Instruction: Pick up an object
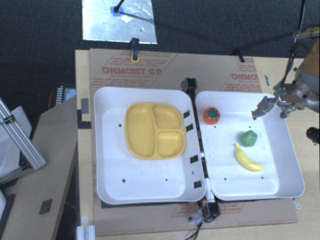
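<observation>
Banana (248,160) lies flat in the right bin (285,149), near the front, with a green toy (248,138) just beside its top end. A small orange toy (211,115) with a green top sits near the bin's back left corner. All three look like little plastic play food, so they are likely light, hard and a bit slippery. The banana is long and thin, so pinching it across the middle looks best. The round toys could roll or pop out of a squeeze. The gripper (272,107) hangs over the back right part of the bin, well apart from the toys, with nothing in it. Its fingers look spread apart. A yellow plate (154,130) sits in the left bin (107,149).
</observation>
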Motion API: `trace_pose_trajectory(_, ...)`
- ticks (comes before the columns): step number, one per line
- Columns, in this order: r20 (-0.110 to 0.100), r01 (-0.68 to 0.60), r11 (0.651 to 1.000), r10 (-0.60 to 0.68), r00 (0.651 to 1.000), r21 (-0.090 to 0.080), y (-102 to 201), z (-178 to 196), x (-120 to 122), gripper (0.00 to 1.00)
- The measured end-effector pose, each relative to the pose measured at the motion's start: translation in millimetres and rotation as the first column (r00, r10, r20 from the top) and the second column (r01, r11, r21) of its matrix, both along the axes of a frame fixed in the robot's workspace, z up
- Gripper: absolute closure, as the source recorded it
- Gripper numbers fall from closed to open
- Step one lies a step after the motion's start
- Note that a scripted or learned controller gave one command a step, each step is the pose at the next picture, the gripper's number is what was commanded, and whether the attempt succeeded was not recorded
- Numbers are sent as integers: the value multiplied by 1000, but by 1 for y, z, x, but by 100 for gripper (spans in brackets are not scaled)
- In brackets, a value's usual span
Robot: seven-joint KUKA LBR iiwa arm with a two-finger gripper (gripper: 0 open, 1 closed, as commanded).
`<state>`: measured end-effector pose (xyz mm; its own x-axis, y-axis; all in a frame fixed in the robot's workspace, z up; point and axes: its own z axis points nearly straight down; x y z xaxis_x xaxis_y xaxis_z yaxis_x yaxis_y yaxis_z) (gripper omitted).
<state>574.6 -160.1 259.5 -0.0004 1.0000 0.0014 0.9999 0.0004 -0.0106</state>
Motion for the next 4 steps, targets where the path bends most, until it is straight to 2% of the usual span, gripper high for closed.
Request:
trace_pose_trajectory(1,12,-3,1000,3,1000,-2,1,7,2,0)
trace_pose_trajectory(2,9,-1,1000,1,1000,-1,-1,-55,4,0)
trace_pose_trajectory(4,8,0,1000,0,1000,-1,-13,-150,7,0)
